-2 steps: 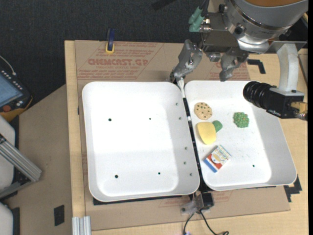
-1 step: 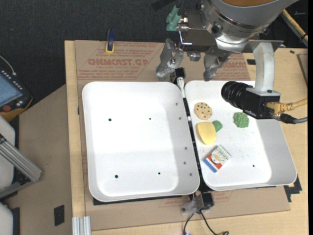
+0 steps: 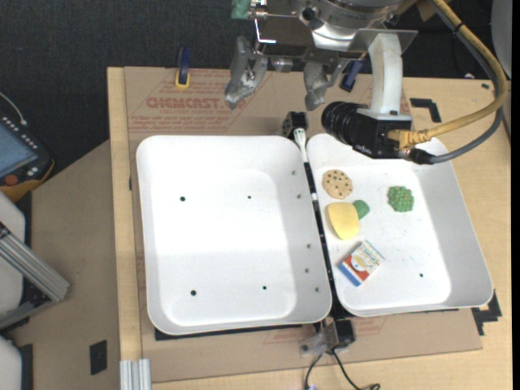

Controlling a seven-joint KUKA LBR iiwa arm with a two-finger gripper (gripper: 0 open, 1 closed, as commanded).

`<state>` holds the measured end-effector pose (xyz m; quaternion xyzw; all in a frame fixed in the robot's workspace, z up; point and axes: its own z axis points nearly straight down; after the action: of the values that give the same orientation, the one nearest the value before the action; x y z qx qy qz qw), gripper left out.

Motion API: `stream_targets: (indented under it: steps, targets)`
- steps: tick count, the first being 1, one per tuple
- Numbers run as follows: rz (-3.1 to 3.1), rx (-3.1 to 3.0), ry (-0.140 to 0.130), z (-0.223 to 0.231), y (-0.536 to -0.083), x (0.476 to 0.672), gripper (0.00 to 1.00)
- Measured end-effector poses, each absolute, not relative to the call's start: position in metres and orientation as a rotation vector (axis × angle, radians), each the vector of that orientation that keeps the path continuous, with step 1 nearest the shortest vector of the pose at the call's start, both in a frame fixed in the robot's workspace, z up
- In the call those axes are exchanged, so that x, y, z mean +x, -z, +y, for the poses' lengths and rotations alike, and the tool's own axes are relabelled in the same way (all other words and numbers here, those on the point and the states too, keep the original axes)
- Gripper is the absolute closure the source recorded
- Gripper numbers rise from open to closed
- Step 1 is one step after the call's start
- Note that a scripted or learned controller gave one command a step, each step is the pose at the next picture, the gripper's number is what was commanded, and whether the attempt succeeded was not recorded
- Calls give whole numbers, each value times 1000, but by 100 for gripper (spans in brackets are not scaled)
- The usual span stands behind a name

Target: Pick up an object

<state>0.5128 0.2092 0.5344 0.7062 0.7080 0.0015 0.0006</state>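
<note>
Two shallow white plastic bins sit side by side on the counter (image 3: 122, 218). In the right bin (image 3: 455, 242), a round speckled tan cookie (image 3: 336, 184) lies behind a yellow block (image 3: 344, 221), a small green piece (image 3: 361, 209) touching it; a knobbly green broccoli toy (image 3: 400, 198) lies to their right, a small red, white and blue carton (image 3: 360, 262) in front. The left bin (image 3: 219, 234) lies beside it.

Grey metal fingers (image 3: 245, 75), tan cable (image 3: 463, 31)

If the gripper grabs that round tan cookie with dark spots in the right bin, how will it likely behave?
The round tan cookie with dark spots lies flat, so it probably won't roll. It looks thin and low, so fingers may struggle to get under its edge. Probably a light toy; it may slide on the smooth white right bin when nudged.
</note>
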Motion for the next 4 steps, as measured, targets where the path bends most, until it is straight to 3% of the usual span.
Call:
stream_targets:
  steps: [1,2,4]
  targets:
    - [2224,2219,0,225,-535,500,0]
    - [2219,2222,-6,225,-535,535,0]
    - [2225,2221,3,224,-535,480,0]
